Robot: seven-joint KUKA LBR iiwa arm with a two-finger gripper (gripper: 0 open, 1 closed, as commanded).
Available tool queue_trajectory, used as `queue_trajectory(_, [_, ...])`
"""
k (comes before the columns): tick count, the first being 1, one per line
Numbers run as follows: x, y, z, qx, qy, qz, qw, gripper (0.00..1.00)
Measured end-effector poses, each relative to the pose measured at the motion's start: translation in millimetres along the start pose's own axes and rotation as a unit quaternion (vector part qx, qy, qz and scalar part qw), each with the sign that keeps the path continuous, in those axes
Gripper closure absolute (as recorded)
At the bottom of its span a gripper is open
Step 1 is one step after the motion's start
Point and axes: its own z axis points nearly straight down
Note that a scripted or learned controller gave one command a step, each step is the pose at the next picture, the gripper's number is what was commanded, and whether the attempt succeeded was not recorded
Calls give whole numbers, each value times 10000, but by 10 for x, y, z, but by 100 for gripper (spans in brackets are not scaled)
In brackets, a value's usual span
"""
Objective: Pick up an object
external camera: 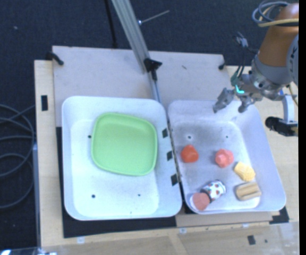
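My gripper [231, 105] hangs over the far edge of the right bin [206, 121], its two fingers spread open with nothing between them. Well below it in that bin lie several small items: an orange-red ball [189, 154], a pink-red piece [224, 158], a yellow chunk [244, 170], a tan bread-like roll [247, 190], a small patterned can [214, 189] on its side and a red disc [201, 200]. All of them sit in the near half of the bin, apart from the gripper.
The left bin [78, 142] holds a light green square plate [125, 143]. A grey metal pole [132, 28] slants down to a clamp between the bins' far edges. Cables lie off the bench at the left.
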Motion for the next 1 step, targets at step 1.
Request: queue_trajectory(1, [0, 0, 1, 1, 0, 0, 10000, 0])
